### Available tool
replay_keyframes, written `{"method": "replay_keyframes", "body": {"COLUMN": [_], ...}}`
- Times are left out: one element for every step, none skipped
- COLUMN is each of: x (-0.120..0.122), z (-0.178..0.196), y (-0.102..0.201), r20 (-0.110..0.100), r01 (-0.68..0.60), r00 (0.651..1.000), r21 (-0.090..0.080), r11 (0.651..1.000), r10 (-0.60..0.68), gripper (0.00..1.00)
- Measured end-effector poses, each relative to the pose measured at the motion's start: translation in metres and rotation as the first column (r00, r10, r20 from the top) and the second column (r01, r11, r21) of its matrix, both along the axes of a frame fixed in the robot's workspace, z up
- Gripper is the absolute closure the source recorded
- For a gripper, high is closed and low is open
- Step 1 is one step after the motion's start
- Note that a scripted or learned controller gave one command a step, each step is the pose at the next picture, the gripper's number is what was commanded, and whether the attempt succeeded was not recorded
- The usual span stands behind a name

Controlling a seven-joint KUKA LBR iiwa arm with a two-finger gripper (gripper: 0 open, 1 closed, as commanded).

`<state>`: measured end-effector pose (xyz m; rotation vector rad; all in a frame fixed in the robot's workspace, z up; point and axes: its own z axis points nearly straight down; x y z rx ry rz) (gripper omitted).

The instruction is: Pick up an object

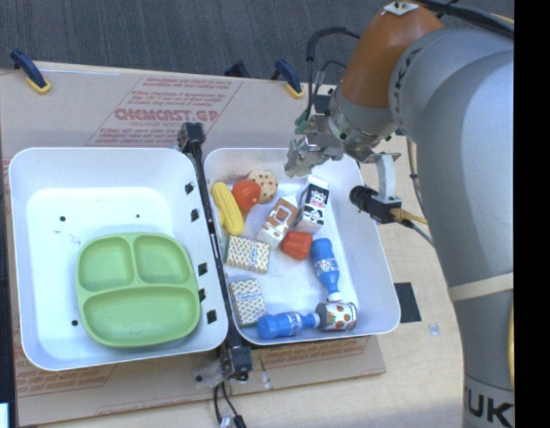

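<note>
1. Nearest the camera, along the front wall of the right bin (381,279), lie a blue bottle (283,325) and a small can (339,315) end to end, with a second blue bottle (325,268) slanting up behind the can.
2. Left of the right bin sits the left bin (34,239), holding a green divided plate (136,290); both bins rest on a cardboard-covered worktop (123,105).
3. Mid-bin contents of the right bin: a yellow corn cob (226,207) by the left wall, two patterned packets (248,254) and (248,301) in front of it, a red tomato-like piece (247,193), a cookie (265,184), a brown carton (279,219), a red block (297,244) and a small milk carton (316,203).
4. Claw (301,160): it hangs over the back edge of the right bin, just behind the milk carton; nothing shows between its tips, and whether they are spread or pressed together cannot be told.
5. Key relation: the milk carton, the likeliest target, lies just in front of the claw and slightly to its right in this view, its long axis running roughly back to front in the bin. The cookie lies to the claw's left, about as near.
6. Judgement: no object is picked up yet; a short descent forward would probably reach the milk carton.
</note>
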<state>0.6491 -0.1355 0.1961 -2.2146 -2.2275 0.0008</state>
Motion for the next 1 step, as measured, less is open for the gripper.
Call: {"method": "replay_keyframes", "body": {"x": [-0.0745], "z": [0.0438], "y": [-0.0108], "r20": [-0.001], "r01": [0.001], "r00": [1.000], "r21": [0.000], "r11": [1.000], "r10": [-0.001], "gripper": [1.00]}}
